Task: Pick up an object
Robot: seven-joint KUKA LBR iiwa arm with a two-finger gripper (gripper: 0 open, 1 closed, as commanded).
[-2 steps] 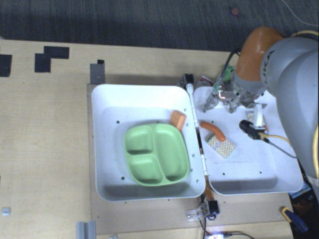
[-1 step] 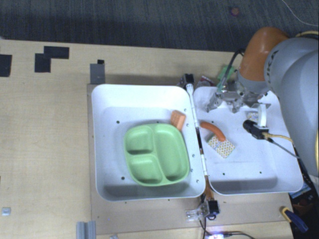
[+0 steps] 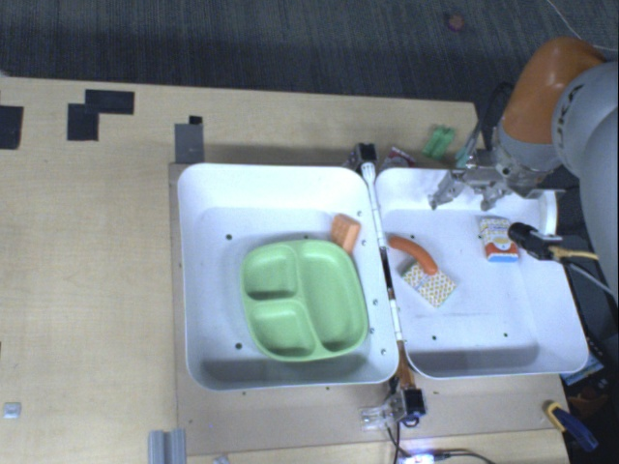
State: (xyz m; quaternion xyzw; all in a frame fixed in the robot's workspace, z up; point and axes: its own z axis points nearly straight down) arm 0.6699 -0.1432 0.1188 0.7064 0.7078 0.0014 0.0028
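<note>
Hanging over the back of the right bin [image 3: 556, 341], the hand [image 3: 467, 195] has its fingers spread with nothing in them, so the sausage [image 3: 413, 252], little box [image 3: 497, 239] and dotted block [image 3: 429, 285] all wait unpicked.

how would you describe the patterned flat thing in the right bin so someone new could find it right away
Start at the right bin, the one without the green divided tray. Near that bin's left side lies an orange sausage-shaped item, and the patterned flat card sits just below it, touching or nearly so. It is a tilted square with a dotted yellowish pattern, unlike the small upright carton farther right.
</note>
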